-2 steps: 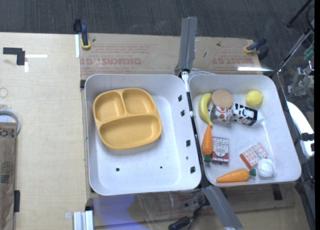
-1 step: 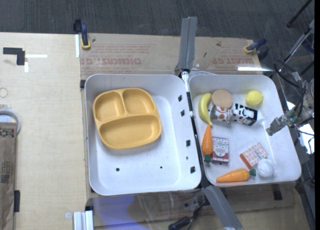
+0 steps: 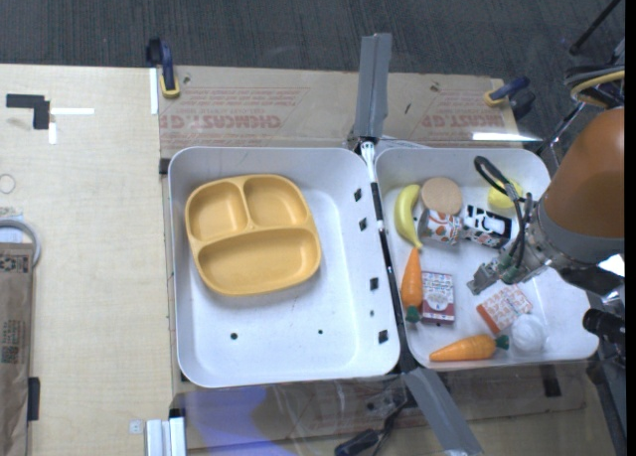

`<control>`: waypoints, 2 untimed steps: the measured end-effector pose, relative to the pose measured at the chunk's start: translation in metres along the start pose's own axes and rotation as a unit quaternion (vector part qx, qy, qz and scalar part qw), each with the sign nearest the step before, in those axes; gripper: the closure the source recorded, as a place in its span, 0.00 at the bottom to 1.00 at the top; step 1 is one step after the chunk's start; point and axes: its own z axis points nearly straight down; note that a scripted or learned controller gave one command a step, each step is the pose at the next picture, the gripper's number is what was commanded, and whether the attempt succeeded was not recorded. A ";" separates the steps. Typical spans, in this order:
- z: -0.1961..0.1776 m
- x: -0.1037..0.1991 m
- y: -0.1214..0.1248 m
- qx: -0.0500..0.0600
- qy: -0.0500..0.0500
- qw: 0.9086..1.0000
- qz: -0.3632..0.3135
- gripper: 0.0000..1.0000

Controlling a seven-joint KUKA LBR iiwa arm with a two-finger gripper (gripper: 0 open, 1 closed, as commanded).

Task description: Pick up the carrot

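A: Where does the task's thing lie?

B: There are two. One orange carrot with a green stub (image 3: pixel 464 349) lies on its side near the front wall of the right-hand shallow white bin (image 3: pixel 566 353), stub pointing right. A second, slimmer orange carrot (image 3: pixel 411 279) lies lengthwise by that bin's left wall, just beside a small red-and-white carton (image 3: pixel 438 297).

A: And the arm?

B: The grey arm with its broad orange band (image 3: pixel 592 186) comes in from the right and hangs over the right bin. The two-finger gripper (image 3: pixel 494 276) sits low over the bin's middle, right of the carton and above an orange-and-white packet (image 3: pixel 504 309). It is well apart from the slim carrot and near, though not touching, the front one.

A: Is it wide, narrow, holding something?

B: I cannot tell (the metal parts blur together at this slant). Nothing shows plainly between them.

A: What else is in there?

B: A yellow banana (image 3: pixel 405 214) curves along the back left, next to a tipped can with a tan lid (image 3: pixel 441 210). A white round lump (image 3: pixel 529 333) rests in the front right corner beside the carrot's stub.

A: The other bin?

B: The left-hand shallow white bin (image 3: pixel 268 345) bears a yellow three-compartment plastic plate (image 3: pixel 253 233), set toward its back left.
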 end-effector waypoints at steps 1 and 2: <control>-0.017 0.069 0.032 -0.001 -0.001 0.995 -0.103 1.00; -0.124 0.094 0.043 0.000 -0.001 1.000 -0.015 1.00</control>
